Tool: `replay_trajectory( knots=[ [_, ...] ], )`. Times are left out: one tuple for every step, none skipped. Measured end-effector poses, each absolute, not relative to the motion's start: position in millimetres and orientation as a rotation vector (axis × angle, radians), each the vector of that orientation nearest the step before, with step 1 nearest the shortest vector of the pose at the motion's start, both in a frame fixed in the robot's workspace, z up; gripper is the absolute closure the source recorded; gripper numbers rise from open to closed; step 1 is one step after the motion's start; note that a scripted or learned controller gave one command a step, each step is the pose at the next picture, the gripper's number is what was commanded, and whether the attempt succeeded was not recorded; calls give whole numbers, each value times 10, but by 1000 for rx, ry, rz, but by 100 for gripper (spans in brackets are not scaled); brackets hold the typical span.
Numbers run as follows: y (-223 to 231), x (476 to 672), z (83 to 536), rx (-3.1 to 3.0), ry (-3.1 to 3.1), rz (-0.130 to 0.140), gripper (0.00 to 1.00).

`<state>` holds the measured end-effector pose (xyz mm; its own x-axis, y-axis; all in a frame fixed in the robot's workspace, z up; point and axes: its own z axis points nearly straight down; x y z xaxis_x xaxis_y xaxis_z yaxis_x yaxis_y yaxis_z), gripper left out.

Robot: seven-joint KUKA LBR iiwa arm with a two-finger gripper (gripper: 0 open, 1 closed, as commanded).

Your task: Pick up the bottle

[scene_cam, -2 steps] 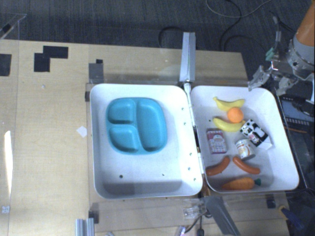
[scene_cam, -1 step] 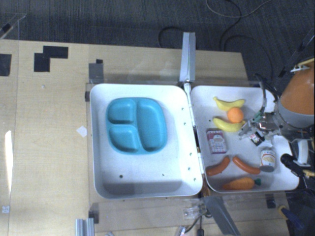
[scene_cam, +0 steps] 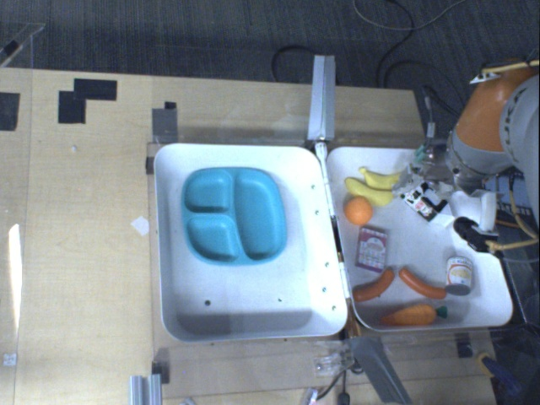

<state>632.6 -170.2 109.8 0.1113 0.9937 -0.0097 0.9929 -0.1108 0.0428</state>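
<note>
The bottle (scene_cam: 460, 274) is small, with a white and orange label and a grey cap. It lies in the right bin (scene_cam: 494, 310) near the right wall, next to a sausage. My gripper (scene_cam: 424, 201) hangs over the bin's upper part, just right of the bananas (scene_cam: 375, 186) and well up and left of the bottle. It is open, with nothing between its fingers. The grey arm with its orange band (scene_cam: 489, 112) comes in from the upper right.
The right bin also holds an orange (scene_cam: 359, 212), a maroon box (scene_cam: 372, 248), two sausages (scene_cam: 374, 285) (scene_cam: 422, 283) and a carrot (scene_cam: 411, 315). A blue divided plate (scene_cam: 234, 214) lies in the left bin (scene_cam: 253, 319). A black hose (scene_cam: 474, 233) hangs near the bottle.
</note>
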Motion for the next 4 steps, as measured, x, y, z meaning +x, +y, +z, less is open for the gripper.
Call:
replay_trajectory(
  knots=[
    [-2004, 6714, 1062, 2387, 2030, 8, 0],
    [-1953, 6703, 1413, 2392, 2029, 5, 0],
    [-1950, 6703, 1411, 2392, 2029, 4, 0],
    [-1950, 6703, 1411, 2392, 2029, 4, 0]
  ],
)
